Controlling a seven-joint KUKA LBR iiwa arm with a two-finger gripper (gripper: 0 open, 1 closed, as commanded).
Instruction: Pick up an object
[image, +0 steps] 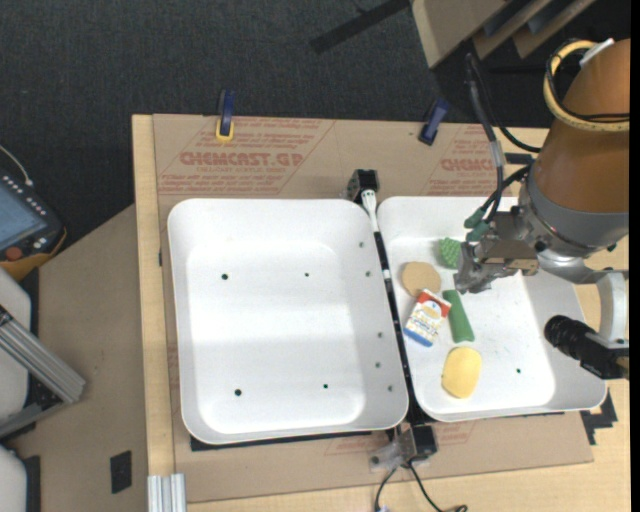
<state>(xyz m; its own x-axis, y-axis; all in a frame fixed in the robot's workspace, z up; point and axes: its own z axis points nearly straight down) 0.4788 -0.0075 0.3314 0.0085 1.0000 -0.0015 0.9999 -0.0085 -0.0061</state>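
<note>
Far left of the tool sits the left bin (270, 310), with nothing in it to grasp. Closer, in the right bin (530, 385), the candidates cluster: a tan piece (420, 276) just left of the tool, a small carton (426, 320) below-left, a green stick (459, 318) right under it, a yellow lemon (461, 371) further below. The tool (478, 268) hangs low over this cluster, likely lining up a grasp; whether it is wide or narrow I cannot tell

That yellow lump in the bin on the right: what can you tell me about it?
The yellow lump is a rounded, smooth, matte object, potato- or lemon-like, perhaps plastic or foam. It lies alone on the floor of the right bin, near the front wall, just below the green stick and the small red-and-white carton. It seems to touch neither.
</note>
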